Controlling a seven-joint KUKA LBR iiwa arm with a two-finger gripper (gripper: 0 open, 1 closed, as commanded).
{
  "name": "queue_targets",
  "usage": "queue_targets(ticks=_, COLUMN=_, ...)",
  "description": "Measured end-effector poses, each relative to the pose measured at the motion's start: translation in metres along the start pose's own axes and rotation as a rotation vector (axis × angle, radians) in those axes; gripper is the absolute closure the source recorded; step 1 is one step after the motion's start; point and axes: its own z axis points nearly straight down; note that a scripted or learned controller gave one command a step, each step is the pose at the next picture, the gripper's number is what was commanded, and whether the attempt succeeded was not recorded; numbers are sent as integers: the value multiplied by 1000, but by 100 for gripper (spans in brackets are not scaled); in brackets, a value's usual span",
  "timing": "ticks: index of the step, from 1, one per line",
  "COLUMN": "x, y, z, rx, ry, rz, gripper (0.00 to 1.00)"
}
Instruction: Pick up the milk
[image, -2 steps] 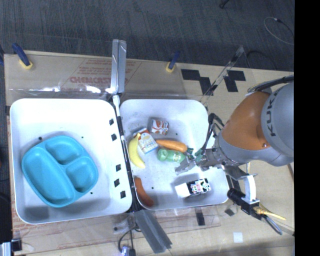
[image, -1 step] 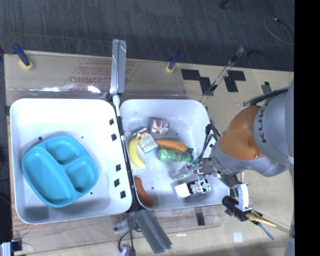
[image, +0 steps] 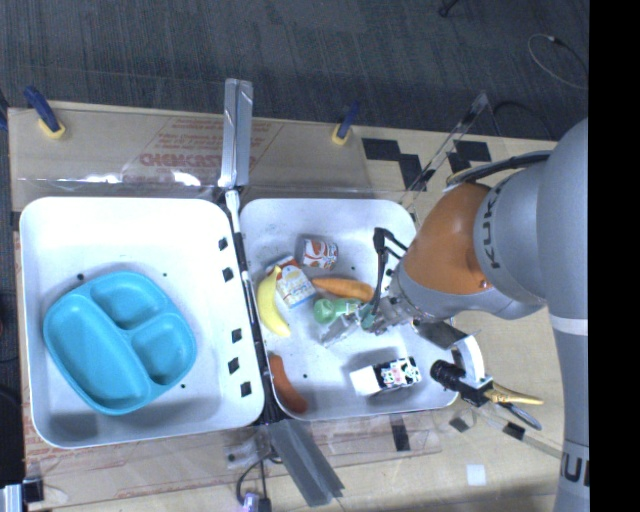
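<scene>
A white carton with black patches, which I take for the milk (image: 385, 377), lies on its side near the front of the right bin (image: 262, 222). My gripper (image: 348, 322) hangs lower than the orange-banded wrist (image: 450, 255), over the bin's middle. It is right beside a green item (image: 327, 309) and about a hand's width behind and left of the milk. Nothing shows between the fingers, and the milk is apart from them.
The right bin also holds a banana (image: 271, 305), a small blue-white carton (image: 295, 285), a brown-white carton (image: 319, 252), a carrot (image: 343, 288) and a brown sausage (image: 287, 387). In the left bin (image: 60, 225) sits a blue divided plate (image: 118, 340).
</scene>
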Motion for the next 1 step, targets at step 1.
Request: queue_targets(ticks=1, x=-23, y=-48, z=-15, rx=3, ry=3, rz=100, gripper=0)
